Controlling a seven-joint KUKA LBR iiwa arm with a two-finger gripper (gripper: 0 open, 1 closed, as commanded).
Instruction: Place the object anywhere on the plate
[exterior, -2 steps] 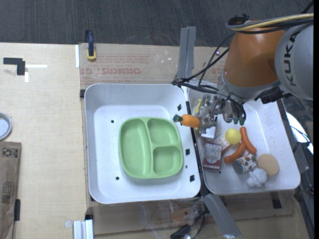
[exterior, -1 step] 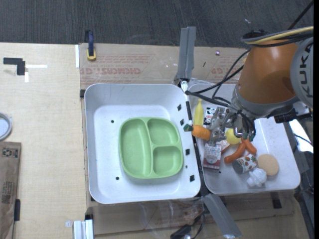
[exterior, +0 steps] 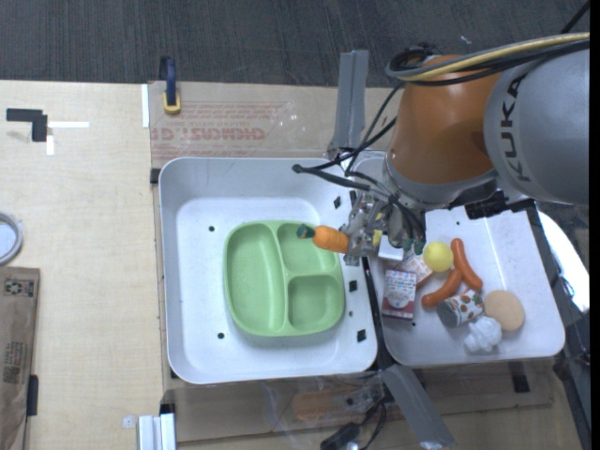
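Both white bins were viewed from above at a slant, the arm entering from the right.

On the surface two bins sit side by side. The left bin holds the plate. The carrot hangs over the plate's right edge, at the hand. The right bin holds a lemon, sausages, a carton.

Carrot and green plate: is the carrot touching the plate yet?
Cannot tell. In the camera view the carrot overlaps the green plate's upper right rim, but the slanted angle hides whether it rests there or hangs above.
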